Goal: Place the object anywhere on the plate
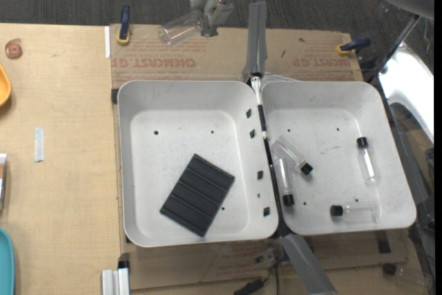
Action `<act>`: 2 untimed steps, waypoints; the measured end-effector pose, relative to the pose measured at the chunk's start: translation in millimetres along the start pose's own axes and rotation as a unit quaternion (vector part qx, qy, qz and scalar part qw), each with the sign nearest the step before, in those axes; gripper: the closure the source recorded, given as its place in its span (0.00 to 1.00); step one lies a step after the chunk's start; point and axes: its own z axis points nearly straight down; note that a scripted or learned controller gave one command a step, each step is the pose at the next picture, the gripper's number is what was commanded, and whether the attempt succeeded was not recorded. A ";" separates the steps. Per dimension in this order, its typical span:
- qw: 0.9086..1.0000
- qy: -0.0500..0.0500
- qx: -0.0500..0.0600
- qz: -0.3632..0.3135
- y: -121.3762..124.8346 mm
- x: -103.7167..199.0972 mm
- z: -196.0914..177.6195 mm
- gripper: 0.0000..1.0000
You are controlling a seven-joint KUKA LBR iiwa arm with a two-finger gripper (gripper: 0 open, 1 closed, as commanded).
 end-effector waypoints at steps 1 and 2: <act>1.000 -0.002 0.000 0.002 -1.0 -1.5 -9.0 1.00; 1.000 -0.003 -0.001 0.003 -1.8 -3.0 -17.5 1.00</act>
